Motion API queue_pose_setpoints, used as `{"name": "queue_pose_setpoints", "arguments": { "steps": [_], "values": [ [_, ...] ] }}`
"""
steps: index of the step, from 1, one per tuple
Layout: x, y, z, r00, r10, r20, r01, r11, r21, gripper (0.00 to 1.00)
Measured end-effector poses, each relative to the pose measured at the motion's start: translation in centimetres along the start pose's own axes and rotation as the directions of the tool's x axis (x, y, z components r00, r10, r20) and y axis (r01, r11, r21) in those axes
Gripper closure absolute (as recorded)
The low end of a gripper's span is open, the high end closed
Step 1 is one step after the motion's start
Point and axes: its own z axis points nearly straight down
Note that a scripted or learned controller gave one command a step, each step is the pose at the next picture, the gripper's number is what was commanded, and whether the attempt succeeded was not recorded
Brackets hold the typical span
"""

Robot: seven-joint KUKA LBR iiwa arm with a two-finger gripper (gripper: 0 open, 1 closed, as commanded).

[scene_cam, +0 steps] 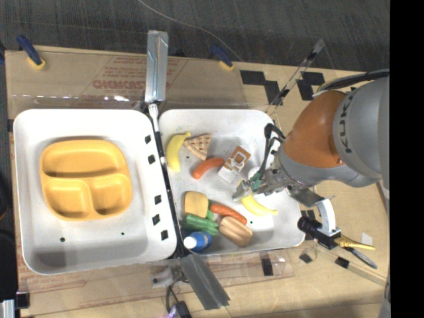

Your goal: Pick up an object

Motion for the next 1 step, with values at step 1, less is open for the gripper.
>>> {"name": "queue_pose_setpoints", "arguments": {
  "steps": [1],
  "values": [
    [8.23, 2.20, -5.46, 0.999, 0.038, -0.003, -0.038, 0.999, 0.001, 1.00]
  ]
}}
